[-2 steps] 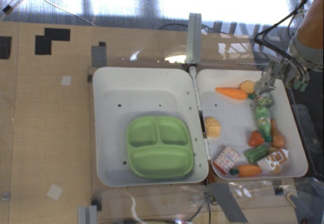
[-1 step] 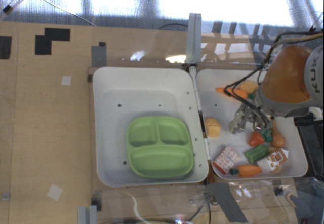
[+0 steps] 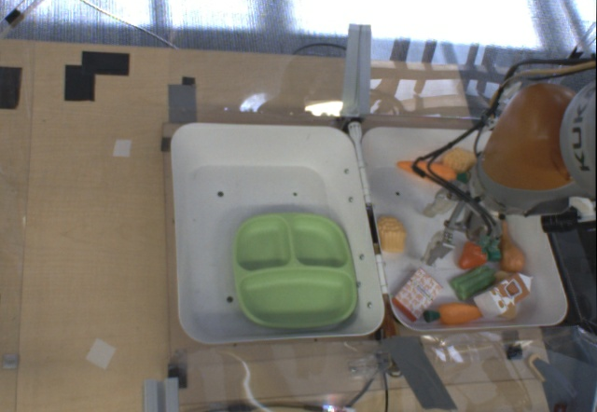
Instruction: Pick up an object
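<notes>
Gripper (image 3: pixel 446 235) hangs low in the right bin (image 3: pixel 552 308), fingers spread, nothing between them. Yellow corn piece (image 3: pixel 392 235) lies on the bin floor just to the camera-left of the fingertips, long axis roughly up-down in view. Red pepper (image 3: pixel 472 255) and green block (image 3: pixel 474 282) sit just to the lower right. Judgement: corn is the most open target; a short leftward shift is needed. Green divided plate (image 3: pixel 295 270) sits in the left bin (image 3: pixel 201 214).

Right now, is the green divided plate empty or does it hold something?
Empty. The green divided plate lies flat in the left bin, and all three compartments show bare green.
</notes>
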Robot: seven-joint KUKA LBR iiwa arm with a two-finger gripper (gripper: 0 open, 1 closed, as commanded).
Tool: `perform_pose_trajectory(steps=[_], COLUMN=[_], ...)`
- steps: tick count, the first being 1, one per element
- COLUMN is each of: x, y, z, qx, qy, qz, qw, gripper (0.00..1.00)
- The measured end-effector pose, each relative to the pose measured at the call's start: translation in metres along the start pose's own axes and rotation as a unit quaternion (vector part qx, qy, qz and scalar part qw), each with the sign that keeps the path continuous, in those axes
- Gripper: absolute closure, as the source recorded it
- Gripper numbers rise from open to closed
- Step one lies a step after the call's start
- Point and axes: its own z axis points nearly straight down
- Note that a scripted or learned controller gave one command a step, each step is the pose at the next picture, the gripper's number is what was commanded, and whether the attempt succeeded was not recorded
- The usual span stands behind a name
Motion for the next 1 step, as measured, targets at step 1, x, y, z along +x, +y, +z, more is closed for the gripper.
perform_pose_trajectory(steps=[1], x=[0.0167], y=[-0.0646], z=[0.0084], qx=[0.001], qy=[-0.004], qz=[0.017], qw=[0.9998], gripper=[0.0])
